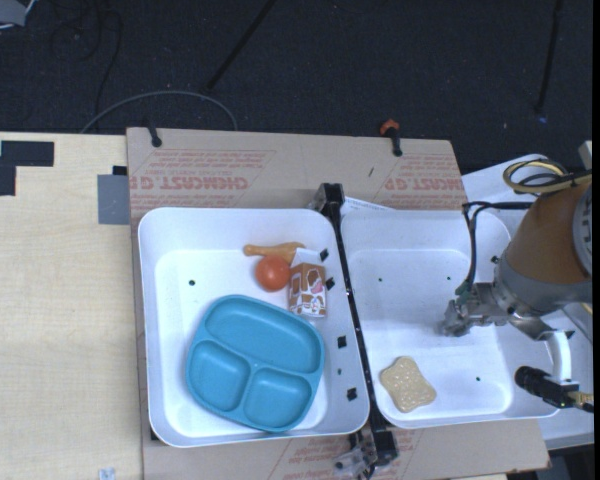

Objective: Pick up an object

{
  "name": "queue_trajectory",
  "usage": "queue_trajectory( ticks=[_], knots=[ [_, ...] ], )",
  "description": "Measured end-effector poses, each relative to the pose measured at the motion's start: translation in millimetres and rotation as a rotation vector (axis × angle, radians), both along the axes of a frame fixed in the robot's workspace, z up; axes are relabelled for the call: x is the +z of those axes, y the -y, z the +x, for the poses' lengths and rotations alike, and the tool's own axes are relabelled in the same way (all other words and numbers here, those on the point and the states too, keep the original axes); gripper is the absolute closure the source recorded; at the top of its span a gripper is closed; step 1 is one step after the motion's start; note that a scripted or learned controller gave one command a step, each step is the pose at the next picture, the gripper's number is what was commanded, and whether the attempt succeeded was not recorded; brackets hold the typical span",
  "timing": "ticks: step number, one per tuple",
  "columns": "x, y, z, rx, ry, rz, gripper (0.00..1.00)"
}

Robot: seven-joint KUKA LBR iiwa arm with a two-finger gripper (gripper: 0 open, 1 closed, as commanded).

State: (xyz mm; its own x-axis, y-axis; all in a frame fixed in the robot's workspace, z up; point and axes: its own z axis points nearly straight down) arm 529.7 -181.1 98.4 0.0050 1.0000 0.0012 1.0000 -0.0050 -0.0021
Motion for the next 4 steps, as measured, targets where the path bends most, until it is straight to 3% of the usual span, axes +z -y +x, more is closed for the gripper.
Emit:
queue_trajectory(
  ticks=[3,4],
  knots=[
    [154,0,-1,0.007,0.005,-0.002,1.00],
    [153,-47,3,0.008,-0.001,0.000,1.00]
  ],
)
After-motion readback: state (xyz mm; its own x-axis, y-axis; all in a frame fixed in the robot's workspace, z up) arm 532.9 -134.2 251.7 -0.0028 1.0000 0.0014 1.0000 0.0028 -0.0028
